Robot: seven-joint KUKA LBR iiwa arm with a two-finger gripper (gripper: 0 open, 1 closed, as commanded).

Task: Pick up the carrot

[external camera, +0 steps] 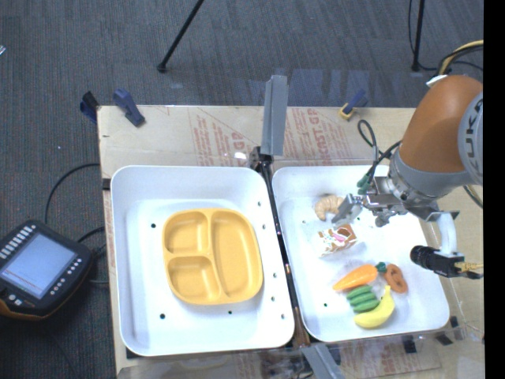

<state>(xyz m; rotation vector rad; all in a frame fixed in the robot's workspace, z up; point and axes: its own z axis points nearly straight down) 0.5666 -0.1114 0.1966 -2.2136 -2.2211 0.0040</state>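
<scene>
The carrot [357,276] is orange with a small green top and lies slanted on the floor of the right bin [304,188], toward its front. My gripper [364,212] hangs over the same bin, behind the carrot and well apart from it. Its fingers [346,210] stand open, with only white bin floor showing between them.
A croissant [326,205] lies just left of the gripper and a small printed packet [338,239] just in front of it. Green beans [363,297], a banana [375,311] and a brown ring-shaped piece [394,278] crowd the carrot. A yellow divided plate [211,256] sits in the left bin [134,212].
</scene>
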